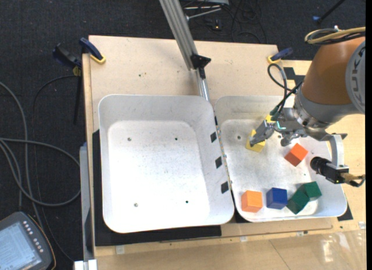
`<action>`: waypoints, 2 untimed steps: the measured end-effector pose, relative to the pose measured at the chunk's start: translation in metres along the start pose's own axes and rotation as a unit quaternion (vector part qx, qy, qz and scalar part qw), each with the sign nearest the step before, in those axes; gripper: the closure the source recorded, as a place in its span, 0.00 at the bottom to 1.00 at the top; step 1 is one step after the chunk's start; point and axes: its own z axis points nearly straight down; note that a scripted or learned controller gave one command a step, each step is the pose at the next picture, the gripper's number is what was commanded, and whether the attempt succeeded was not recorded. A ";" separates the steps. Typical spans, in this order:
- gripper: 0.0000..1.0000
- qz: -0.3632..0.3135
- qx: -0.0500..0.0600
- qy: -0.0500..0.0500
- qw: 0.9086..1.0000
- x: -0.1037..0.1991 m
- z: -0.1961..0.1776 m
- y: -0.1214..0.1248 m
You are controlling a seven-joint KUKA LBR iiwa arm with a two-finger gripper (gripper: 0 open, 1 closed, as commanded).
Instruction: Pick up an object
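Observation:
My gripper (264, 131) hangs over the upper middle of the right bin (232, 173), reaching in from the right. Its tip is right at a small yellow block (255, 144), which lies just below and to the left of it on the bin floor. From this angle I cannot make out whether the block is held. An orange block (296, 154) lies to the right of the gripper, partly under the wrist.
Along the right bin's front edge sit another orange block (251, 201), a blue block (277, 198) and green blocks (305, 197). The left bin (154, 158) is beside it. A metal pole (180, 31) slants in from the top.

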 end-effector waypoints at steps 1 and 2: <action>0.00 0.001 -0.002 0.000 1.000 0.000 -0.002 0.000; 0.00 0.001 0.000 0.000 1.000 0.005 0.054 -0.009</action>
